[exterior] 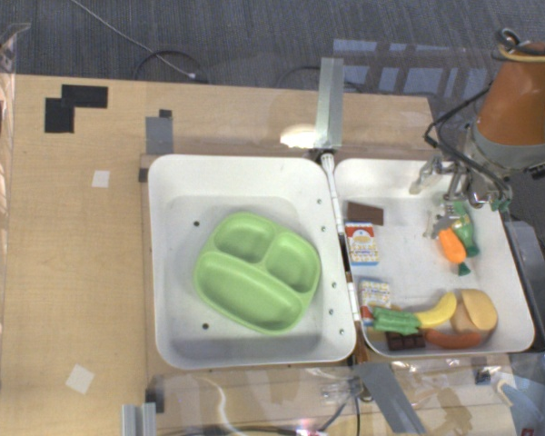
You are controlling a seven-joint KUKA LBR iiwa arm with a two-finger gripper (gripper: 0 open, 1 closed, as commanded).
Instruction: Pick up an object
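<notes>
- The grey arm with an orange band (518, 98) reaches in at the upper right of the frame, over the right-hand shallow white bin (395, 175).
- Its metal two-finger gripper (450, 214) hangs over the upper right part of that bin; how far it is open, I cannot tell.
- Just below the gripper lies an orange toy carrot with a green top (454, 243), near the bin's right wall. Whether the gripper touches it is unclear.
- Along the bin's left side sit a dark brown block (364, 213), a small white and red carton (361, 242), and a small pale printed packet (374, 292), top to bottom.
- At the bin's lower edge are a green toy vegetable (395, 319), a yellow toy banana (439, 312), a tan round bun-like piece (478, 310), and a dark brown piece (404, 340).
- The left-hand white bin (173, 252) holds a light green divided plastic plate (257, 270), lying flat near its middle.
</notes>
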